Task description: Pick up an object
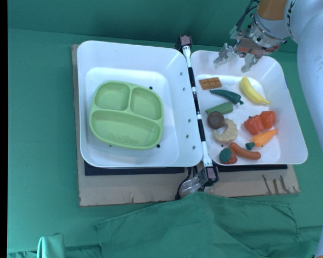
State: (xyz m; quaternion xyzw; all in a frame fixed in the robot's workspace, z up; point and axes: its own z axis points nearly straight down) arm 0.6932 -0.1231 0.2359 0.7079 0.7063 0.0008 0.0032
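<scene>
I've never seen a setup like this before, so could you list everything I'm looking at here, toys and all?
Bins: two, white, side by side on the bench.
Divided plate: one, light green, in the left bin.
Banana: one, yellow, far part of the right bin.
Waffle: one, orange-brown, right bin near the divider.
Chilli pepper: one, dark green, beside the waffle.
Cucumber piece: one, green, below the chilli.
Bell pepper: one, orange, right side.
Carrot: one, orange, below the bell pepper.
Sausage: one, red-orange, near edge.
Strawberry: one, red, beside the sausage.
Arm: one, grey with an orange band, right side.
Gripper: one, above the right bin's far edge, jaws open.
</scene>
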